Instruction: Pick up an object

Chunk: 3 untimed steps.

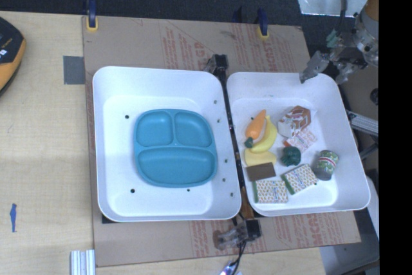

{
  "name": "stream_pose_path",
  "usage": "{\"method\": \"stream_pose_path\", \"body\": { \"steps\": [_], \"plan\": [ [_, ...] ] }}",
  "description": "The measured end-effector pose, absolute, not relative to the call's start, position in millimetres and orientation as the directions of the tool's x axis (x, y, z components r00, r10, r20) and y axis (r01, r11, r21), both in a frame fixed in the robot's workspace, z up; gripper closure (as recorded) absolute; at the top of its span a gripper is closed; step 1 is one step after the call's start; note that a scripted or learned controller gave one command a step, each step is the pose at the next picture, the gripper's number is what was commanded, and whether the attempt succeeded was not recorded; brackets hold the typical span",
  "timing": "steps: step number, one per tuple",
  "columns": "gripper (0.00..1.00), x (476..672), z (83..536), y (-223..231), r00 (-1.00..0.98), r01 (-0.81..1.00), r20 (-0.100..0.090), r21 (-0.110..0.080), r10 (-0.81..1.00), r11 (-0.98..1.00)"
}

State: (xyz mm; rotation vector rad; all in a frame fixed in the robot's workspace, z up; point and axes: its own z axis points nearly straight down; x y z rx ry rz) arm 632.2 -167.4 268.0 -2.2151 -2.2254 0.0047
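Observation:
The right bin (335, 94) holds several small items: an orange carrot (257, 123) lying on a yellow banana (263, 142), a brown and white packet (295, 118), a red and white wrapper (302, 138), a dark green broccoli piece (291, 155), a brown block (260, 171), two green patterned boxes (271, 190) (300, 178) and a small round can (326, 163). My gripper (326, 70) hangs over the bin's far right corner, above and beyond all the items. It is open, with nothing between its fingers.
The left bin (109, 138) holds a blue divided plate (175, 147). Both bins rest on a cardboard sheet (161, 42) clamped at the back. A yellow and black device (8, 51) lies at the far left of the bench.

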Motion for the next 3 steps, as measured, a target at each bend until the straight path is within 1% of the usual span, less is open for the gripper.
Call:
{"method": "stream_pose_path", "body": {
  "steps": [1,2,3],
  "plan": [
    [0.00,570.8,149,-187,-0.001,1.000,0.002,-0.018,1.000,0.001],
    [0.00,515.3,88,-153,-0.004,1.000,0.004,-0.012,1.000,0.004],
    [0.00,572.0,92,-135,-0.009,1.000,-0.001,0.001,1.000,0.009]
  ]
}}
